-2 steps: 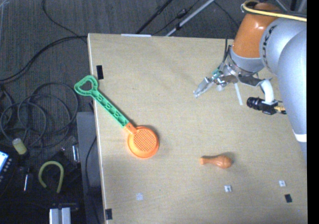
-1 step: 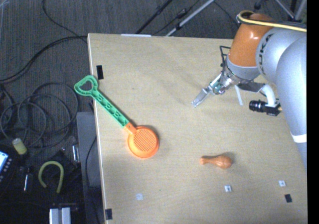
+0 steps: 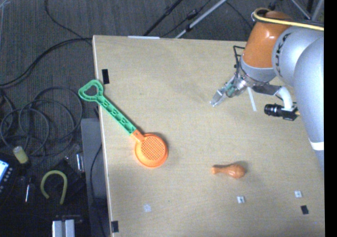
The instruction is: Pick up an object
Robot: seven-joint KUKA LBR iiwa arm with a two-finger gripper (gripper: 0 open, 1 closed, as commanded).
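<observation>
Dark cables point(image 3: 37, 120) are lying in loops on the grey carpet left of the bench, and a yellow-green U-shaped piece point(image 3: 53, 182) is sitting on the floor among them, near the lower left.

A flat tan wooden board point(image 3: 174, 67) is carrying the task's things. A toy strainer with a green plastic handle and a round orange mesh head point(image 3: 129, 125) is lying slantwise along the board's left edge. Its looped handle end is overhanging that edge toward the back left corner, and its orange head is resting flat on the board further in, toward the front. A small black mark point(image 3: 105, 76) is sitting on the board just beside the handle's loop.

Right of the middle and toward the front edge, a small orange drumstick-shaped toy point(image 3: 230, 169) is lying on its side, its thin end pointing left. It is lying well apart from the strainer.

The two-finger gripper point(image 3: 220, 98) is hanging over the right half of the board, pointing down and to the left, well apart from both toys. Its fingers are sitting close together, tapering to a narrow tip with nothing between them. Behind it, the grey arm with the orange band point(image 3: 266, 43) is reaching in from the right edge.
</observation>
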